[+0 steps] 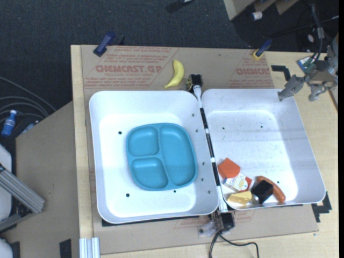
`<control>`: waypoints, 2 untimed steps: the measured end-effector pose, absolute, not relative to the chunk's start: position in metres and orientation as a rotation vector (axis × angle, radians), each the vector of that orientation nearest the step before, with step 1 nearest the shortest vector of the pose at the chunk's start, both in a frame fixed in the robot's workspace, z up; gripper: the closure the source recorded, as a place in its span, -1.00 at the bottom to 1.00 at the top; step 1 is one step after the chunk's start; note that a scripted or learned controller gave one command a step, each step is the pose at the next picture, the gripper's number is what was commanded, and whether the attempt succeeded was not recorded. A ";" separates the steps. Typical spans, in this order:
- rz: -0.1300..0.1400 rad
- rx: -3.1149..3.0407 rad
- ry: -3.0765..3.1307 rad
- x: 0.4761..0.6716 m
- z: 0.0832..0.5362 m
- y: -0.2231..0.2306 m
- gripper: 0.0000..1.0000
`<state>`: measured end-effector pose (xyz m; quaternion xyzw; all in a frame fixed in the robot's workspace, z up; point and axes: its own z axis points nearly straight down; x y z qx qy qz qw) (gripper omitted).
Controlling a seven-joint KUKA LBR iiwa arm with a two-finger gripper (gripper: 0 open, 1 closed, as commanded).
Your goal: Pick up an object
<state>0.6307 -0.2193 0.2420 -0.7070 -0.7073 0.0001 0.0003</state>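
Several small items lie in the front left corner of the right bin (279,138): an orange block (229,168), a white and red packet (237,183), a yellow piece (240,199), a black object (262,191) and an orange-red sausage shape (275,190). My gripper (299,92) hangs over the far right corner of that bin, well away from the items. Its two fingers are spread, it is open, and nothing is between them.
A blue divided plate (161,156) lies in the middle of the left bin (107,117). A yellow banana (175,74) rests on the bench behind the bins. Blue clamps (104,44) sit at the bench's far edge. Cables run at the left.
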 end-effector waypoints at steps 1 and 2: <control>-0.004 -2.204 -2.212 0.666 0.084 -0.213 -1.00; 0.000 -2.218 -2.222 0.667 0.085 -0.165 -1.00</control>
